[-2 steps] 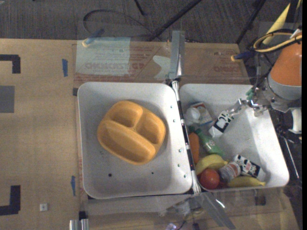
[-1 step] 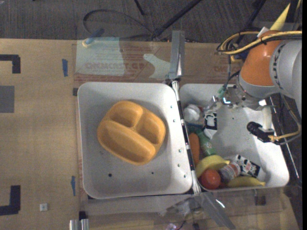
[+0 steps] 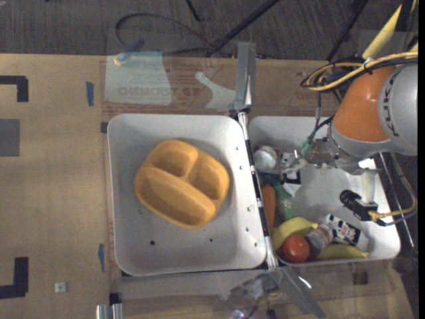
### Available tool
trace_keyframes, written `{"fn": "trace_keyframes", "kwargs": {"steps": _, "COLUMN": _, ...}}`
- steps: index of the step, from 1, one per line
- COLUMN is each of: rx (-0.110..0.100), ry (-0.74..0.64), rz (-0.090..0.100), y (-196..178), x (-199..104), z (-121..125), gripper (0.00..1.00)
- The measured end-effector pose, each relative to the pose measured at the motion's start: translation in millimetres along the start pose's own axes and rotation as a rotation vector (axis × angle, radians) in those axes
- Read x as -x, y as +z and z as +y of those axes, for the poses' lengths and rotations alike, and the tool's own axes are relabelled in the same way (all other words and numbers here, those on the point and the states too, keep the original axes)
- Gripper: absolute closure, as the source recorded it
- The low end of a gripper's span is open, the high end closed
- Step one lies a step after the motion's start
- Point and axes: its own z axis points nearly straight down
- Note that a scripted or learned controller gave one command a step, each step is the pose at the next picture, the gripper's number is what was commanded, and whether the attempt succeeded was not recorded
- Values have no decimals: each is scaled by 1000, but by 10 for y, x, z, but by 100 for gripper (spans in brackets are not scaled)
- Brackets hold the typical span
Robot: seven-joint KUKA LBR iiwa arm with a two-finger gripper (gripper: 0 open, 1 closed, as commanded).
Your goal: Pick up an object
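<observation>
Reaching in from the right, my tool (image 3: 290, 165) hangs low over the upper left part of the right bin (image 3: 385, 248); whether it is open or closed I cannot tell. A white ball (image 3: 265, 157) lies just beside it, an orange carrot (image 3: 268, 205) and green bottle (image 3: 284, 203) just below. The red tomato (image 3: 296, 248) and yellow banana (image 3: 289, 229) sit farther down (near the bin's front wall). An orange divided plate (image 3: 182, 183) fills the left bin (image 3: 126, 138).
</observation>
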Motion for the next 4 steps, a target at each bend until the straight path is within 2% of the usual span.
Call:
{"fn": "trace_keyframes", "kwargs": {"steps": 1, "rx": -19, "ry": -177, "rz": 2, "y": 32, "x": -74, "z": 527, "gripper": 0}}
{"fn": "trace_keyframes", "kwargs": {"steps": 2, "rx": -11, "ry": -68, "rz": 13, "y": 29, "x": 371, "z": 329, "gripper": 0}}
{"fn": "trace_keyframes", "kwargs": {"steps": 3, "rx": -32, "ry": -220, "rz": 13, "y": 154, "x": -100, "z": 396, "gripper": 0}}
{"fn": "trace_keyframes", "kwargs": {"steps": 4, "rx": -26, "ry": -219, "rz": 11, "y": 28, "x": -91, "z": 421, "gripper": 100}}
